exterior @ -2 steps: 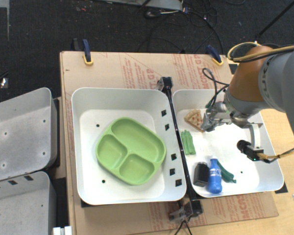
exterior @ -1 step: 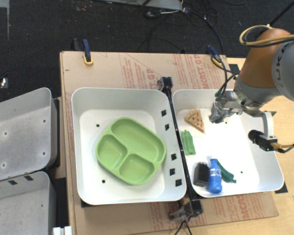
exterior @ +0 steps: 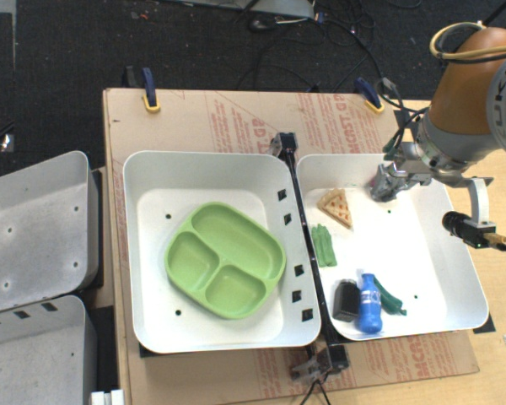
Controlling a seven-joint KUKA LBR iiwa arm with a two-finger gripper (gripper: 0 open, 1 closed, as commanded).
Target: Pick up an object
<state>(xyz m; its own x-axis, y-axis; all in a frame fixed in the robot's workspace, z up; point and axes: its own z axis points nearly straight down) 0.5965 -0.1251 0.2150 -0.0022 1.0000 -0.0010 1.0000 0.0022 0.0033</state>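
Now | blue bottle (exterior: 369,303) long axis near-vertical in view | fingers (exterior: 386,186) state unclear

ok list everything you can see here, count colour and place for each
bins: 2, white, side by side on the bench
divided plate: 1, light green, in the left bin
pizza slice toy: 1, tan and orange, upper left of the right bin
leafy strip: 1, green, right bin by the divider
bottle: 1, blue, right bin near the front edge
block: 1, black, just left of the bottle
clamps: 2, blue and yellow, back edge of the bench
panels: 2, white, left of the bench
arm: 1, grey with orange band, from the right
gripper: 1, grey, over the right bin's back part
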